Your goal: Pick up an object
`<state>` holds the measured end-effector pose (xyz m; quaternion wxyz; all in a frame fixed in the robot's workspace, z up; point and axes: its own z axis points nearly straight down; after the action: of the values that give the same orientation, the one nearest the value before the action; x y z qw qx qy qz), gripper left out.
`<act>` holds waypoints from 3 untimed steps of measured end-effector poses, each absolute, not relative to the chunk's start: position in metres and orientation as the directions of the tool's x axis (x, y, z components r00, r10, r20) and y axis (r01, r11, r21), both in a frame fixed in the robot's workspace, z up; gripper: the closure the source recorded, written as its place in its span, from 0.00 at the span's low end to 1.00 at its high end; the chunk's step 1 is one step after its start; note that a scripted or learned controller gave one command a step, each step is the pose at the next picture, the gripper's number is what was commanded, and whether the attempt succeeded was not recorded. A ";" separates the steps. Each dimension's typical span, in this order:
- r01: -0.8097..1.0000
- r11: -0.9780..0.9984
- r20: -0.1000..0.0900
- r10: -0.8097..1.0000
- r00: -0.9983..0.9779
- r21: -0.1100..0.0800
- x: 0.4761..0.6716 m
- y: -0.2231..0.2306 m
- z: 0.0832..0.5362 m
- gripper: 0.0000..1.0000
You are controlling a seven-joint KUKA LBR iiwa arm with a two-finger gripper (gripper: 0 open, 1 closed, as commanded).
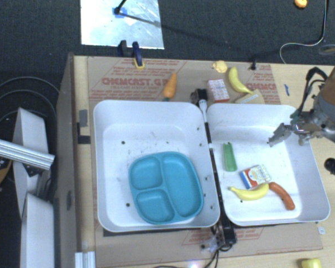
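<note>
Gripper (pixel 288 133), on the single arm reaching in from the right, hung over the upper right part of the right bin (pixel 318 166); its two fingers stood spread apart with nothing between them. Candidate objects lay in that bin, below and to the left of the gripper: green stick (pixel 229 157), long axis running nearly up-down, near the divider; small carton (pixel 254 176); banana (pixel 250 192), lying roughly left-right; orange sausage (pixel 283 196), slanting down to the right, just beside the banana's tip. Carton judged the closest candidate. Left bin (pixel 109 149) held a blue divided tray (pixel 164 187).
</note>
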<state>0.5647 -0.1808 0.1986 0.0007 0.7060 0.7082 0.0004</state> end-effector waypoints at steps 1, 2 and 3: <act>1.000 0.004 0.004 1.000 -0.004 -0.006 0.507 -0.132 0.168 0.00; 1.000 0.000 0.000 1.000 0.000 0.003 0.487 -0.113 0.083 0.00; 1.000 0.007 -0.001 1.000 -0.007 0.007 0.549 -0.111 0.085 0.00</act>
<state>0.5492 -0.1112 0.0852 0.0028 0.7048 0.7094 0.0022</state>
